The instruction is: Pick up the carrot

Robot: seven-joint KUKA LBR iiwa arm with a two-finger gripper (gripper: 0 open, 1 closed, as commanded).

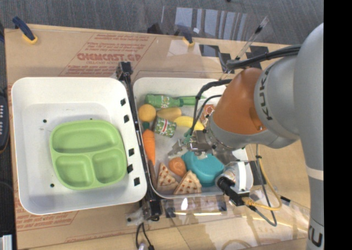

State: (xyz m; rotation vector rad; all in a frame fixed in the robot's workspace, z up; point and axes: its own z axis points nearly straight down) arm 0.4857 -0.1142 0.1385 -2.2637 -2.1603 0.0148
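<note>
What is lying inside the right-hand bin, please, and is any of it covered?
Inside the right bin: the carrot along its left wall, a green bottle, a can, two pizza slices, a teal item. The arm covers the right part.

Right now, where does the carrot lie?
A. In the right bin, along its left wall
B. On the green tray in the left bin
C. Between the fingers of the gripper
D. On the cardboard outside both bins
A: the carrot lies lengthwise in the right bin, close against its left wall, below the yellow round fruit and apart from the gripper.
</note>
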